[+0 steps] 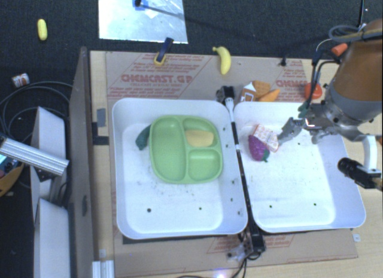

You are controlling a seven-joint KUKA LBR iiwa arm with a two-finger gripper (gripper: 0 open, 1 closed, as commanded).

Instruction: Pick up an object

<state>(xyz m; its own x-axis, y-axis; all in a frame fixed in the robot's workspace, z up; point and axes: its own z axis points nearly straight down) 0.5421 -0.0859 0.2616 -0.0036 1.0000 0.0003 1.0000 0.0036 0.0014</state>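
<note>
In the right bin, near its back left corner, lie a purple fruit-like toy and a pink-and-white packet, touching each other. My gripper hangs over the same bin just right of the packet, open, with nothing between its fingers. One finger points toward the packet, a short gap away from it. In the left bin a green divided plate holds a yellow piece, and a dark green item lies at the plate's left edge.
Behind the bins, a yellow banana, an orange carrot-like toy and a blue-and-yellow clamp rest on the cardboard. A black divider runs between the bins. A black arm part overhangs the right bin's right rim.
</note>
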